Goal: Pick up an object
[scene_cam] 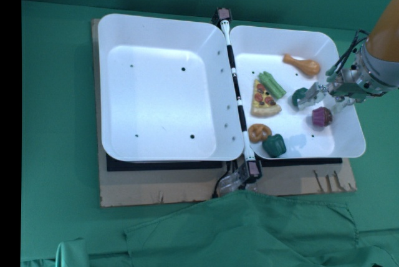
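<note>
- My fingers (317, 95) point leftward into the right bin (349, 144), and the small dark green toy (302, 97) sits right at their tips. I cannot tell whether they are spread or closed on it, so I do not count it as held.
- That green toy lies directly left of the fingers, touching or nearly so. It is a compact lump with no clear long axis.
- Just below my wrist sits the purple cupcake-like toy (322, 116), close enough to get bumped if I shift downward.
- Further left lie the green bean-like bundle (272, 84) and pizza slice (264, 100), with the pretzel (259, 132) and green pepper (274, 145) nearer the front rim.
- The drumstick (302, 63) rests toward the back, apart from the rest.
- The bin floor is smooth white plastic; the left bin (112, 41) lies beyond the divider.
</note>
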Robot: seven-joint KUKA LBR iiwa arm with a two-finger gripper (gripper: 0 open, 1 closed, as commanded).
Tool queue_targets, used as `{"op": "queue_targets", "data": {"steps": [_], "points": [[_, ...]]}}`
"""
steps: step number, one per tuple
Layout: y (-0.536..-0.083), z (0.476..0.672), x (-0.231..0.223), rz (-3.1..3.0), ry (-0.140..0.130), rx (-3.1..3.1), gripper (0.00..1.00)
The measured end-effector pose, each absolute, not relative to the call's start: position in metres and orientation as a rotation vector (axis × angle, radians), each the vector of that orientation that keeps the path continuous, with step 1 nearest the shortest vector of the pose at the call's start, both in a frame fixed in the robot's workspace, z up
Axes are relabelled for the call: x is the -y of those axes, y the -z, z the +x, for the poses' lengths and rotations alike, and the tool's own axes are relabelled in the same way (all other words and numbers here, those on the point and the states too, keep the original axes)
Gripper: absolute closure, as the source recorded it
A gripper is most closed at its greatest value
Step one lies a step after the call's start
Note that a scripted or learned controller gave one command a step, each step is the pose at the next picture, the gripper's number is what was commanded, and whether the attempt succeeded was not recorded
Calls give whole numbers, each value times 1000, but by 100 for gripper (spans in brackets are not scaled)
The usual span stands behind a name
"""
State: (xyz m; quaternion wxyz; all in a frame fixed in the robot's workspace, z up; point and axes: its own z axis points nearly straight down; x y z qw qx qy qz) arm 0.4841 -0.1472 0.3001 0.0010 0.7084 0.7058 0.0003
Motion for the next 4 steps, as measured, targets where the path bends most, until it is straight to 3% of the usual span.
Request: {"op": "queue_targets", "data": {"steps": [1,2,3,4], "points": [[-208,503,102,2227,6,-2227,0],[-183,485,143,2222,-15,-2210,0],[-284,468,62,2209,-13,-2223,0],[-279,523,41,2216,-6,-2219,0]]}}
